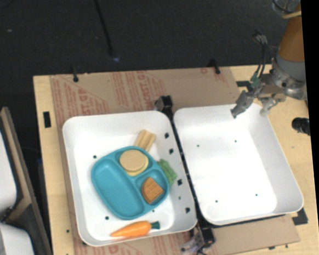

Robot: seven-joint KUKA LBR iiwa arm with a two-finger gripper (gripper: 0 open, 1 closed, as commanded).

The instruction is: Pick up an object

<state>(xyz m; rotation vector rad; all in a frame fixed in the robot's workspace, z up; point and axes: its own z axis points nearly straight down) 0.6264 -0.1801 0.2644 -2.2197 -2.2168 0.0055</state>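
Observation:
The left bin (78,174) holds a blue divided tray (118,190) with a round tan cookie (134,161) and a brown waffle piece (152,189) on it. A tan block (145,139) leans at the tray's far edge, and a green piece (169,173) lies at its right. An orange carrot (135,229) rests by the bin's near wall. My gripper (254,107) hangs over the far right corner of the right bin (277,159), open, with nothing between its fingers (239,108). It is far from all the objects.
The grey arm with its orange band (291,42) comes in at the upper right. A black clamp (164,103) sits between the bins at the far side. The cardboard-covered bench (107,90) surrounds both bins.

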